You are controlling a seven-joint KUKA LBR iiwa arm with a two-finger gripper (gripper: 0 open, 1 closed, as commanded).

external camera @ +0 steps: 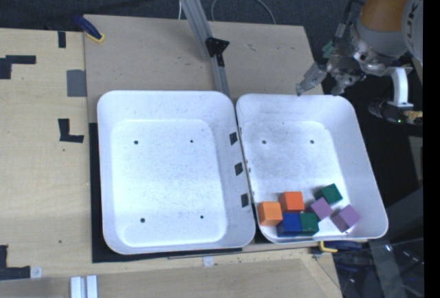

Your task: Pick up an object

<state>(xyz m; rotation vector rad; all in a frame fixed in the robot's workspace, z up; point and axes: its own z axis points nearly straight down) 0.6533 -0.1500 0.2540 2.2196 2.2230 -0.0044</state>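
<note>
Blocks, small and coloured, as the things to pick: none between the fingers of the claw (322, 80) at this moment. Claw above the far rim of the right bin (344, 105), at the far right of the scene, fingers spread apart and holding nothing, pointing down and to the left. Well apart from the blocks, which lie crowded in the near corner of the same bin.

Going outward from the claw: green block (331, 193) first, then purple block (321, 208) touching it, second purple block (345, 217) near the rim, orange block (292, 201), another orange block (269, 212) at the left, blue block (291, 223) and dark green block (309, 223) at the near wall.

Probably light, stiff, with smooth flat faces; not fragile. Best taken across two opposite flat sides. Almost cubes, so no clear long axis; each turned at its own angle. Green block most free, so easiest to take. Left bin (110, 111) beside it, on the desk (144, 49).
</note>
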